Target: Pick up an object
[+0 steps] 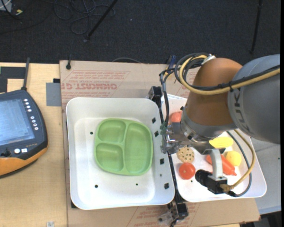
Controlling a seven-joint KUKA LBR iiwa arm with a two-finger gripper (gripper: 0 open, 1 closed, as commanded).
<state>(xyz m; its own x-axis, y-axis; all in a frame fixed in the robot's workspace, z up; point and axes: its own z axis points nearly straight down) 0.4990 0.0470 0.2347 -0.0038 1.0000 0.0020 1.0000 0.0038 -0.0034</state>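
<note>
My gripper (173, 140) hangs low over the left part of the right bin (255, 186), close to the wall shared with the left bin, and the orange wrist above covers most of it. Just to its right lie a speckled cookie (185, 153) and a round red tomato (187, 170). Further right are an orange carrot-like piece (217, 161), a yellow block (221, 141) and a yellow round fruit (234, 158). A red-orange piece (176, 117) peeks out behind the wrist. Nothing shows between the gripper's tips.
The left bin (80, 126) holds a green divided plate (123, 146). A teach pendant (14, 129) lies on the bench at the far left. Yellow and black cables loop around the wrist.
</note>
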